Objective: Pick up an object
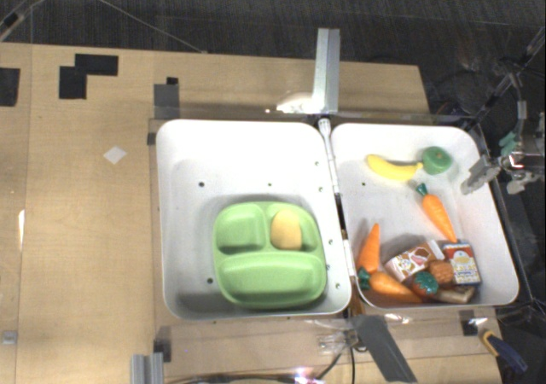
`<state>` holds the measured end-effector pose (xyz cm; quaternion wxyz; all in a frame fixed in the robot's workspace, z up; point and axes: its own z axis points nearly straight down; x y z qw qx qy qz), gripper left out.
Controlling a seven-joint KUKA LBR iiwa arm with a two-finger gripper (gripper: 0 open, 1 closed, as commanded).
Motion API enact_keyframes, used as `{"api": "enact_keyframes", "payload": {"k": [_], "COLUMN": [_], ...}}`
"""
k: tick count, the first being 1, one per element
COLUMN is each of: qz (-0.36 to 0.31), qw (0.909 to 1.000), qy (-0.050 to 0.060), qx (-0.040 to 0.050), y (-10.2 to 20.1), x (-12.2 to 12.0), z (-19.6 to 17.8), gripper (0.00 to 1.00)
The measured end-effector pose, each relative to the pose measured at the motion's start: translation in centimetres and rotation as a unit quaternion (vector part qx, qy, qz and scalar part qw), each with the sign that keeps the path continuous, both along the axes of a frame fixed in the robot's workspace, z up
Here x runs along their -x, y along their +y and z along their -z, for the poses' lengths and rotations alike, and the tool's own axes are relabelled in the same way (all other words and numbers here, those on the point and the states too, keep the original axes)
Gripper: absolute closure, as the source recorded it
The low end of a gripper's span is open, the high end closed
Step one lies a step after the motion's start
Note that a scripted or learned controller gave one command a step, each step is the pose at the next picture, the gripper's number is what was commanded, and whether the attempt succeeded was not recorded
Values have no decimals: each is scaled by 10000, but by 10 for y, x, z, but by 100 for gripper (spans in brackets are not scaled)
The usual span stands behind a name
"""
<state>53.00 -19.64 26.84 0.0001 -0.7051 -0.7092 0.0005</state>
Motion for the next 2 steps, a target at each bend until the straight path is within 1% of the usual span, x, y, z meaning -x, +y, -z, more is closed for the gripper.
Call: {"api": "enact_keyframes", "payload": {"k": [1,2], "qz": [55,-54], "qw": [10000,10000], "qy": [0,-22], "qx": [-5,1], "y": [-6,-4], "x": [-41,-56], "z": [113,173], "gripper": [0,0]}}
